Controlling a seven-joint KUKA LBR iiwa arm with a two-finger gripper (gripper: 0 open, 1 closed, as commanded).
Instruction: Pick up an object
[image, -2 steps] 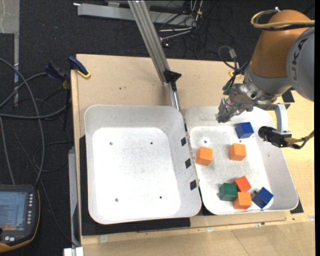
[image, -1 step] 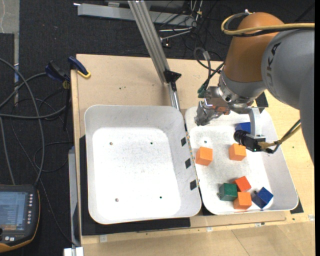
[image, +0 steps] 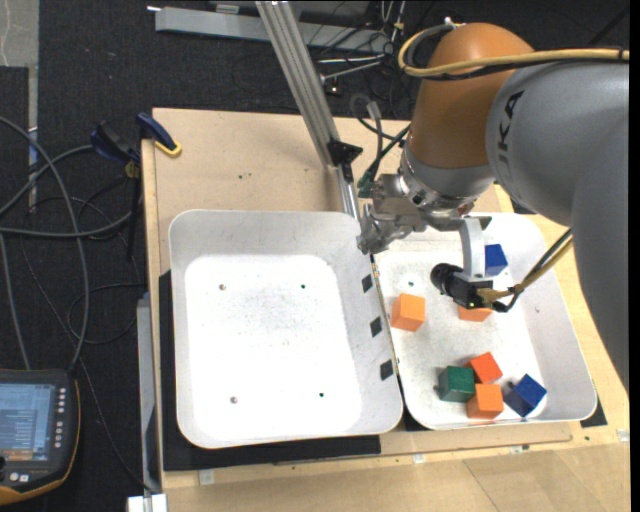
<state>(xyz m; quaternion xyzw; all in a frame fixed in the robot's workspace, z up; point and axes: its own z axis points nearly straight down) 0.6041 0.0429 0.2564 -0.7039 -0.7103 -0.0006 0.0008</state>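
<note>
The hand (image: 380, 228) is positioned over the far left corner of the right bin (image: 572, 372), beside the rim it shares with the left bin (image: 196, 300). Whether the hand is released or clenched cannot be told.

All objects lie in the right bin:
- An orange cube (image: 407, 312) lies just near of the hand.
- A blue block (image: 494, 258) lies further right.
- A green cube (image: 458, 383), a red-orange cube (image: 486, 366), a small orange cube (image: 487, 400) and a blue cube (image: 525, 394) are clustered at the near side.

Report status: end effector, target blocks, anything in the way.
End effector at right bin left rim, no block seen in it. Orange block nearest, lying loose. Four-block cluster at near edge, clear of it.
</note>
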